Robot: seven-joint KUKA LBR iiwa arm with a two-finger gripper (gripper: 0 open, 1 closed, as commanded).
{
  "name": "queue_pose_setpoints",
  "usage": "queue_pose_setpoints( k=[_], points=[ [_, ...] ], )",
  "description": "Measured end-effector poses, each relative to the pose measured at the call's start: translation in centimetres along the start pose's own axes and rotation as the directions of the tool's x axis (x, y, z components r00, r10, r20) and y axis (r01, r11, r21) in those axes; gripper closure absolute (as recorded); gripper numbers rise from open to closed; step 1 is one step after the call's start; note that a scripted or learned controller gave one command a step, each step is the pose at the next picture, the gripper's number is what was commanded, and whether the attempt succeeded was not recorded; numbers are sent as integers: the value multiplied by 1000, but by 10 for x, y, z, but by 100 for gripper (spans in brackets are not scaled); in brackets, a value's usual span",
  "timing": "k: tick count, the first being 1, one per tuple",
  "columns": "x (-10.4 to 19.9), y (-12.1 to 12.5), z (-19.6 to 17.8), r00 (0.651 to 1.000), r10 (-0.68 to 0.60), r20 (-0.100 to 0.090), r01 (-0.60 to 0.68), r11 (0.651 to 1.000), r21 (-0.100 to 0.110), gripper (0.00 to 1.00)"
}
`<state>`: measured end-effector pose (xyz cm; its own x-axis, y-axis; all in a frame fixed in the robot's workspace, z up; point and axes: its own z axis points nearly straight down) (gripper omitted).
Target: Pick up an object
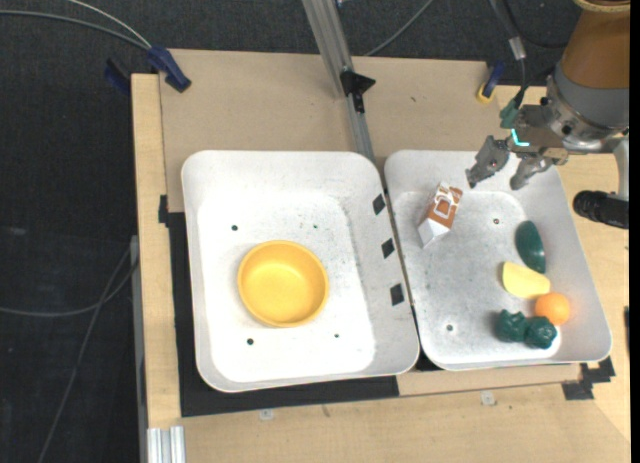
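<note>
My gripper [506,171] hangs above the far edge of the right bin [470,351], fingers spread open with nothing between them. Just left of it and nearer to the camera, a small orange and white carton [441,213] leans in the right bin. Along that bin's right side lie a dark green oval piece [530,243], a yellow piece [524,279], a small orange ball [552,308] and a dark green lumpy piece [524,329]. A yellow bowl [282,282] sits in the left bin [215,201].
A slanted metal pole [330,31] rises behind the bins, its base meeting the gap between them. Blue clamps [168,66] grip the bench's far edge. Cables run over the dark floor beyond the bench.
</note>
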<state>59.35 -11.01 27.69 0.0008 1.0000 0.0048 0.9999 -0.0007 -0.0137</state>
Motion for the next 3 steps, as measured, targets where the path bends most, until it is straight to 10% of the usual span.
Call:
queue_pose_setpoints(
  k=[3],
  points=[
    [-3, 7, 82, 1000, 0, 0, 0, 1000, 0, 0]
  ],
)
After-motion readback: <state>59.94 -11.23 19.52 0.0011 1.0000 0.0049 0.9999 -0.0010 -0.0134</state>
